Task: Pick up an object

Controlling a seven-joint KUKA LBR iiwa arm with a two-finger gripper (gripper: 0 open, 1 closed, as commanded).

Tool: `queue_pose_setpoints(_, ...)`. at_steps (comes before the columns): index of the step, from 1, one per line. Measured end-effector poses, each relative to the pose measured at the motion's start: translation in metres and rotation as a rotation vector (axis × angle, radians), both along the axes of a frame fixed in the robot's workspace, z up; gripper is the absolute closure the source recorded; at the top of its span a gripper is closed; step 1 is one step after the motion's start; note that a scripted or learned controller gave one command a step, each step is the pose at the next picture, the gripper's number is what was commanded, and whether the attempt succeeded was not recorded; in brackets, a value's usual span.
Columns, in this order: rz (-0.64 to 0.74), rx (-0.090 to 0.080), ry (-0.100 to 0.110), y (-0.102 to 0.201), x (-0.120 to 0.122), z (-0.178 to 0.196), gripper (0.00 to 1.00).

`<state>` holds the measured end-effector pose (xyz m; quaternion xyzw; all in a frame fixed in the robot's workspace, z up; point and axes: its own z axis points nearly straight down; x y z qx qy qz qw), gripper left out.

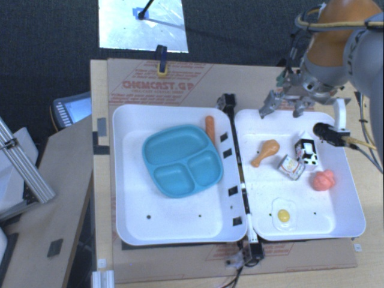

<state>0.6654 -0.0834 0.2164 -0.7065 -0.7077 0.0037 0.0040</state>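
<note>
The gripper [287, 103] hovers at the right bin's [348, 215] upper edge, fingers spread and grasping nothing. Below it, mid-bin, lies the tan plastic drumstick [265, 152]: probably light, rigid and slick, best pinched across its narrow shank.

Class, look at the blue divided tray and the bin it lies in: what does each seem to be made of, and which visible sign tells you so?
Blue divided tray: probably moulded plastic, matte; even colour, rounded compartment walls. Left bin: likely smooth white plastic, slightly glossy; soft rounded rim, uniform surface.
</note>
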Motion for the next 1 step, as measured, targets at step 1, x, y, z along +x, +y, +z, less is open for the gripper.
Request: queue_pose_setpoints(1,0.002,-0.001,-0.013,0.0001,0.0026,0.0078,0.0)
